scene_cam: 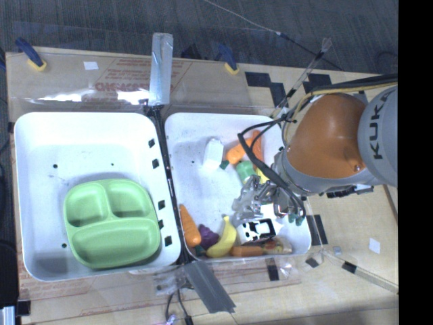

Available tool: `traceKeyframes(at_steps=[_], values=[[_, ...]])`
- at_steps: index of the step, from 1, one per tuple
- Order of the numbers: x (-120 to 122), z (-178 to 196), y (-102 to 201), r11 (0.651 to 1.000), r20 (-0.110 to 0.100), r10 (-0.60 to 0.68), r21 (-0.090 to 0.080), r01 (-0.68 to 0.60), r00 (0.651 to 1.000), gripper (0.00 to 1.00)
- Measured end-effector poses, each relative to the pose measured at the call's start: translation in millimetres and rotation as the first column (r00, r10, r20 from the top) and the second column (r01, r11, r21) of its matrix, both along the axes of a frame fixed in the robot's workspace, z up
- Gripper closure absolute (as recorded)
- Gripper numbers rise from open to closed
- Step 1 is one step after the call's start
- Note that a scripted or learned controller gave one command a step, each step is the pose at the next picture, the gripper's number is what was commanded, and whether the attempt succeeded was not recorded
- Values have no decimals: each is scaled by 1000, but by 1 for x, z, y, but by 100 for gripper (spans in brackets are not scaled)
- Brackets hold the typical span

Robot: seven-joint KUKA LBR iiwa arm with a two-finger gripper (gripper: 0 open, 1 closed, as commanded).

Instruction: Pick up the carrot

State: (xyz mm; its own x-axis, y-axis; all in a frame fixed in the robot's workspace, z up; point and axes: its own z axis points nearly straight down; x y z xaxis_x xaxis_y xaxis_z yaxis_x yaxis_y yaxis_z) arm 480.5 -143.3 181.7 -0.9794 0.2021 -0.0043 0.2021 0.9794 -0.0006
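Note:
The carrot [190,227], orange and tapered, lies against the left wall of the right bin [183,141], near its front corner. Beside it are a purple toy [208,235] and a yellow banana [226,239]. My gripper [253,204] hangs low over the right bin's middle-right part, about a hand's width to the right of the carrot and just above the banana's tip. Nothing is visibly held in it. The grey and orange arm [328,144] covers the bin's right side.
A long orange-red piece [252,250] lies along the right bin's front wall. An orange toy [237,154], a green one [245,171] and a white one [213,153] sit further back. A green divided plate [111,223] lies in the left bin [40,141].

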Motion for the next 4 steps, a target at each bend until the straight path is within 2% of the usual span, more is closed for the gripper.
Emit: traceKeyframes(at_steps=[1,2,3,4], values=[[-1,-2,0,1000,-4,0,1,0,1000,0],[88,-92,16,989,-7,-149,3,149,989,0],[70,15,101,1000,6,7,2,-7,1000,0],[-1,10,99,998,-6,-70,1,70,998,0]])
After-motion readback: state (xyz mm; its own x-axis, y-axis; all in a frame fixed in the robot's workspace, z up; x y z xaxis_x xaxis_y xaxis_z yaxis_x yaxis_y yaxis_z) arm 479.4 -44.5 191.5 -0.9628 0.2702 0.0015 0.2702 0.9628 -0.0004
